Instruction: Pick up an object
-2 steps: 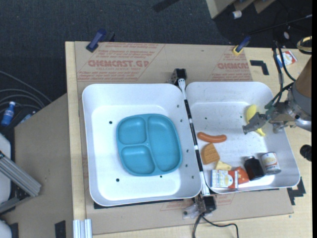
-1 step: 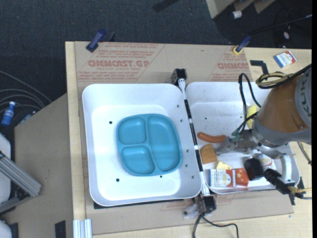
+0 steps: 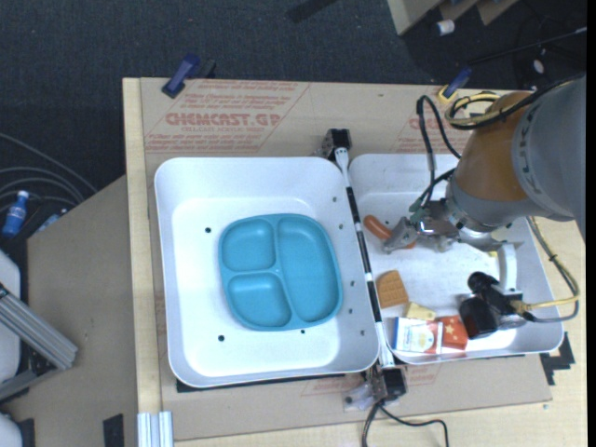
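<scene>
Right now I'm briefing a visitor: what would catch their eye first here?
The blue divided plate, alone in the left bin. Then the grey and orange arm over the right bin, its pincer beside an orange sausage-like piece, with a cracker and small box below.

the left bin (image 3: 186,250) looks like smooth, glossy white plastic; the blue divided tray (image 3: 279,270) inside it is smooth plastic with a soft sheen. right of the tray, a tan cracker (image 3: 392,289) looks rough and matt. beneath the bins, the board (image 3: 233,115) is matt printed cardboard.
</scene>
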Motion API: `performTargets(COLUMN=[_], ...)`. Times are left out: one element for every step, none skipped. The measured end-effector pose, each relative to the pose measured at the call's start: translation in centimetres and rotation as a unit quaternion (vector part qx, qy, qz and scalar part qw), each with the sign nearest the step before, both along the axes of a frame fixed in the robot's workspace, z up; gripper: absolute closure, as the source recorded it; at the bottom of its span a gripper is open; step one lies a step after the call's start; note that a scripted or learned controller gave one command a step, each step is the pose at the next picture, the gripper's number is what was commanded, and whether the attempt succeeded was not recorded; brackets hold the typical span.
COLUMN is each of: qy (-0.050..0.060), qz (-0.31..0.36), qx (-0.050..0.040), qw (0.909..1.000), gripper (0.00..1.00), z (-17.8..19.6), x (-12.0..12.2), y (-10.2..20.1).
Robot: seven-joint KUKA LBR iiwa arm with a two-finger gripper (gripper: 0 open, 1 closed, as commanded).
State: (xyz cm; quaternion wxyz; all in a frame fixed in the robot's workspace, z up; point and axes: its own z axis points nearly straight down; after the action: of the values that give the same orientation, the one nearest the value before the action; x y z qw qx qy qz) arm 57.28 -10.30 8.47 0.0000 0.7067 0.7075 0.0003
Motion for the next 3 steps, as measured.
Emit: performTargets(qy=[-0.001, 0.0, 0.0], qz=[0.0, -0.001, 0.0], qx=[-0.0002, -0.0002, -0.0004], qw=[1.0, 1.0, 1.0], gripper=[1.0, 0.0, 0.0], z=[1.0, 1.0, 0.2], x=[0.0, 0.0, 7.0], y=[0.0, 0.0, 0.8])
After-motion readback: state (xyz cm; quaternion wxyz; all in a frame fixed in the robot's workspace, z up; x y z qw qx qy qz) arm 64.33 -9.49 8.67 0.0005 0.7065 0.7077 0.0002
